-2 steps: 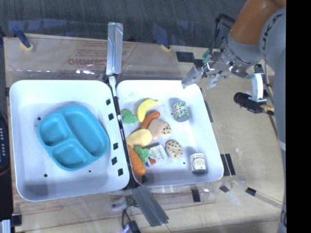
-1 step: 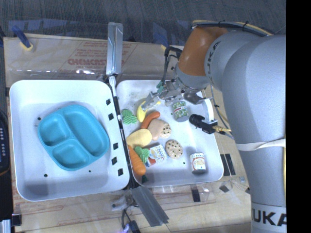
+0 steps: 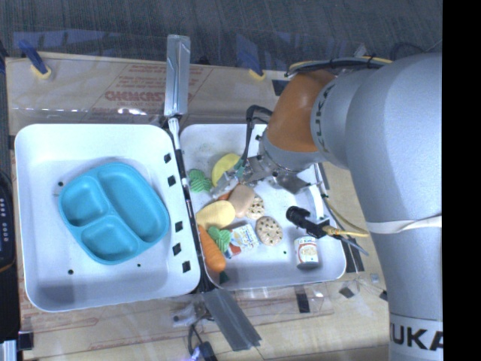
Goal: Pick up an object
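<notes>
**Yellow fruit right at the pincer in the crowded bin**

The yellow fruit lies toward the far wall of the bin on the view's right, with a green toy just beside it on the side of the divider between the two bins. The arm reaches in from the view's right and bends down over this bin, so that the pincer hangs at the fruit's edge, touching it or all but touching it. The wrist and the slant of the camera hide the tip, so I cannot tell whether the pincer is spread or pressed together, or whether it has anything caught in it.

The other things are packed close. A tan block sits just beside the pincer on the near side, followed by two cookies, a pale yellow lump, a small packet and a carrot along the divider wall. A small can stands apart near the corner.

That crowding is probably why the arm comes from above rather than from the side. The fruit looks rounded and smooth, so an off-centre squeeze could push it against the green toy or the block. It seems to rest on the bin floor, so I judge the lift not yet done.

The other bin holds a blue divided tray, well apart from the work.
</notes>
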`<state>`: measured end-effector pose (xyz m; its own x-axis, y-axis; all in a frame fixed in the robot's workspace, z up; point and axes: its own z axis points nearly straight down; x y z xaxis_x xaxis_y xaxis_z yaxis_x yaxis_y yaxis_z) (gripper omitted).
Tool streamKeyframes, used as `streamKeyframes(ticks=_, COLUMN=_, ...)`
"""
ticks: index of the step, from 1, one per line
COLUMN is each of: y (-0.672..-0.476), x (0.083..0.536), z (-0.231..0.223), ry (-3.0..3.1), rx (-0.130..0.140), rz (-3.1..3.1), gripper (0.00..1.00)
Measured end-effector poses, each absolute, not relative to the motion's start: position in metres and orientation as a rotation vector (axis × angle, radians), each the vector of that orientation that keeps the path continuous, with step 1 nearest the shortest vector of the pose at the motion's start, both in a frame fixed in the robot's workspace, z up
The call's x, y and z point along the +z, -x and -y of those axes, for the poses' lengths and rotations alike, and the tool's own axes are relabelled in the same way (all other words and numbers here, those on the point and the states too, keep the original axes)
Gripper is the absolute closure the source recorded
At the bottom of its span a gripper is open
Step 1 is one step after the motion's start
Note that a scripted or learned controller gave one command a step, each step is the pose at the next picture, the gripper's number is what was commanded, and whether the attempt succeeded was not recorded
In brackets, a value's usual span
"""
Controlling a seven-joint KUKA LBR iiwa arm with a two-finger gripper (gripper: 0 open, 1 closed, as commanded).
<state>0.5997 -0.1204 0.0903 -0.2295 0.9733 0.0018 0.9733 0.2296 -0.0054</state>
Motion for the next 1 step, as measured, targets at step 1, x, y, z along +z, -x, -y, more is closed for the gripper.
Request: streamKeyframes(ticks=1, y=-0.601, x=0.1017, z=0.1205, ry=1.943, rx=0.004, rz=2.465, gripper=1.0)
